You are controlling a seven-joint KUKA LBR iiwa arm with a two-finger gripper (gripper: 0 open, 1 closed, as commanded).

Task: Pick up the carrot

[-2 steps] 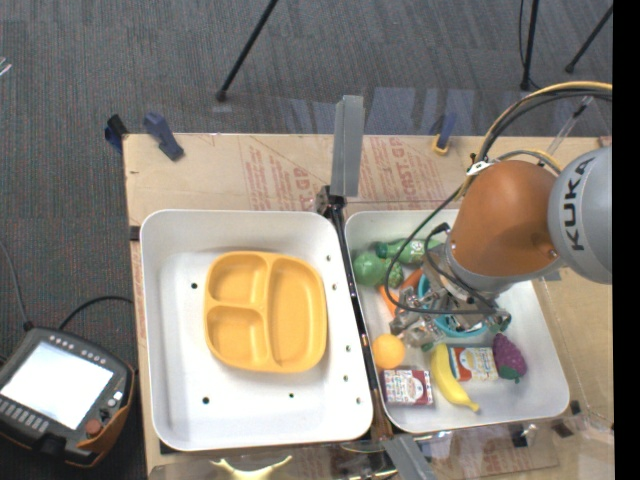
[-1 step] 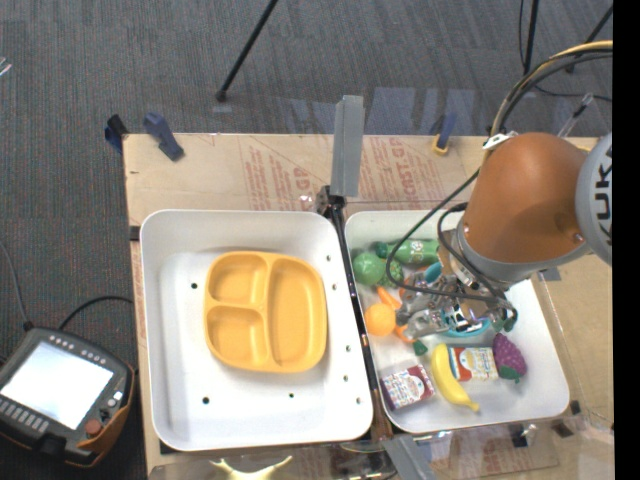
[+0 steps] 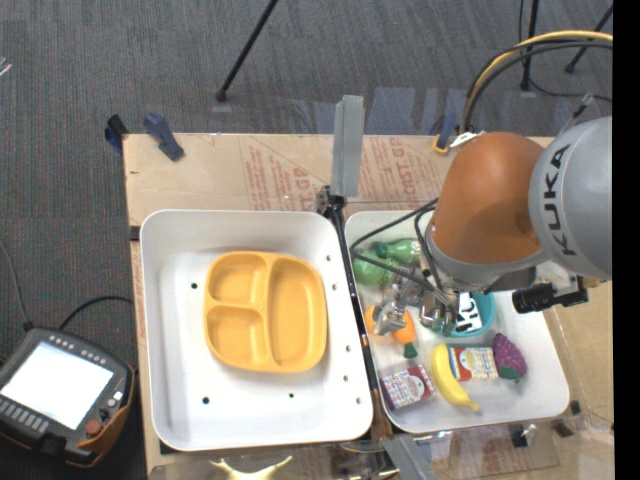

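**Carrot and gripper at the left edge of the right bin.**
The carrot (image 3: 390, 321), a small orange piece, lies against the right bin's (image 3: 556, 388) left wall, its long axis unclear. The gripper (image 3: 412, 313) hangs directly over it, just to its right; whether it grips cannot be told. A banana (image 3: 452, 376) lies below.

You see the gripper (image 3: 408, 313) low in the right bin (image 3: 555, 373), at the carrot (image 3: 388, 322) near that bin's left wall. Below it lie a banana (image 3: 452, 376), a small carton (image 3: 405, 386) and purple grapes (image 3: 509, 355). A green bottle (image 3: 385, 258) sits above. In the left bin (image 3: 170, 268) rests a yellow divided plate (image 3: 266, 310).
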